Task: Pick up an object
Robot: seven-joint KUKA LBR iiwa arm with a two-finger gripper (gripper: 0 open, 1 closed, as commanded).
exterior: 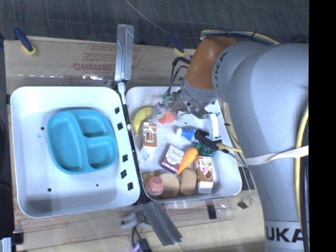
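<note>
Gripper [169, 109] low over the upper end of the right-hand bin [235, 178], I hover at a small orange-red item [166, 117] that lies just below my wrist, beside the banana [139, 118]. I cannot tell how my tool is set, nor whether it touches that item; nothing shows as lifted clear of the bin. By my reading, the pick is not yet made: I am at the approach or the grasp, with closing and raising left to do.

Around that spot lie the other candidates. A small brown-and-white carton [149, 135] sits under the banana; a blue-and-white piece [184, 133] lies near the bin's middle. Lower down, a purple packet [172, 158] touches a carrot [187, 160], with a second carton [205, 173] just beside it. Along the bottom wall rest a pink cupcake-like toy [153, 184] and two tan rounded pieces [178, 183].

Beside this bin, the left-hand bin [31, 193] holds a blue divided tray [83, 139].
</note>
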